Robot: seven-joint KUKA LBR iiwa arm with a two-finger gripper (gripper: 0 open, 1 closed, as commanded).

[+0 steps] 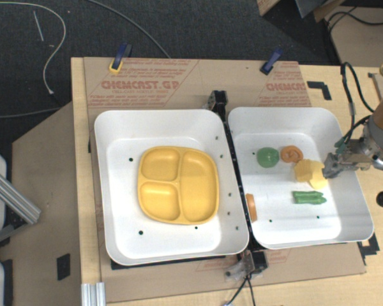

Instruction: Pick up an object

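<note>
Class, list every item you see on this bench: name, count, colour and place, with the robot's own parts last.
Bins: 2, white, side by side on the bench.
Divided plate: 1, yellow, centre of left bin.
Round toy: 1, green, right bin, upper middle.
Ring-shaped toy: 1, orange, right of the green one.
Blocky toy: 1, yellow, right bin, beside the gripper.
Long toy: 1, green, below the yellow one.
Small piece: 1, orange, right bin's left wall.
Clamps: 2, blue, board's top edge.
Gripper: 1, grey, over right bin's right side.

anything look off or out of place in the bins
One thing stands out: a small orange piece lies at the left wall of the right bin, apart from the green ball, orange ring, yellow item and green pod. The yellow divided plate sits slightly askew.
</note>
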